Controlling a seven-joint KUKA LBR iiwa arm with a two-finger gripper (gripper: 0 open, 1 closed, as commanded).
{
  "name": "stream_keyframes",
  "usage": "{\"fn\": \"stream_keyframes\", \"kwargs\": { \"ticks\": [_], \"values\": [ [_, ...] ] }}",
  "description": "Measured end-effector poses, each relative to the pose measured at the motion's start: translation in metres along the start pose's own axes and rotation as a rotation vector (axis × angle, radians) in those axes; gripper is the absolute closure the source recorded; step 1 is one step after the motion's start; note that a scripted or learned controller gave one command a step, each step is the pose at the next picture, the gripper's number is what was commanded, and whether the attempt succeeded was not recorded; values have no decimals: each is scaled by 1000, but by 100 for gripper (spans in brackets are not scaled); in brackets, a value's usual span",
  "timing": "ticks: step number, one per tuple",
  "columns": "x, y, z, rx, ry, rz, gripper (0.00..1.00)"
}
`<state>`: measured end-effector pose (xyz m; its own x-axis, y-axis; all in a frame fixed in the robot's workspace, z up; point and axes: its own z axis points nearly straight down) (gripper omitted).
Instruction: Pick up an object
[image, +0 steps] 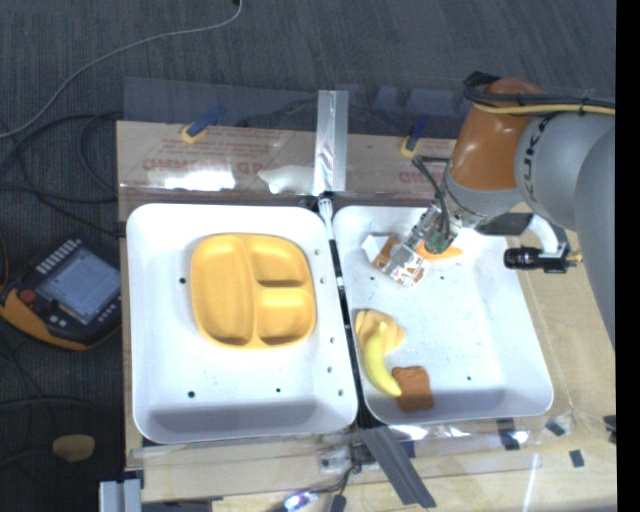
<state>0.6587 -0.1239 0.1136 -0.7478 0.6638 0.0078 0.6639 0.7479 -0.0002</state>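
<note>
My gripper (401, 263) hangs low over the back left part of the right bin (500, 340), reaching in from the upper right. A small orange piece (449, 252) lies just behind it, partly hidden by the wrist. A small brown and white bit (381, 252) sits at the gripper's tip; whether it is held is unclear. A yellow banana (377, 362) lies near the bin's front left, with a brown block (414, 388) touching its lower end. In the left bin (160, 350) rests a yellow divided plate (252, 290).
A metal post (332, 140) stands at the back between the bins. The grey arm with its orange band (490, 140) crosses the right bin's back right corner. A handheld control unit (65, 292) lies on the floor to the left.
</note>
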Motion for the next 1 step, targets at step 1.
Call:
{"fn": "stream_keyframes", "kwargs": {
  "ticks": [1],
  "values": [
    [73,15,-69,-2,-6,286,100]
  ]
}}
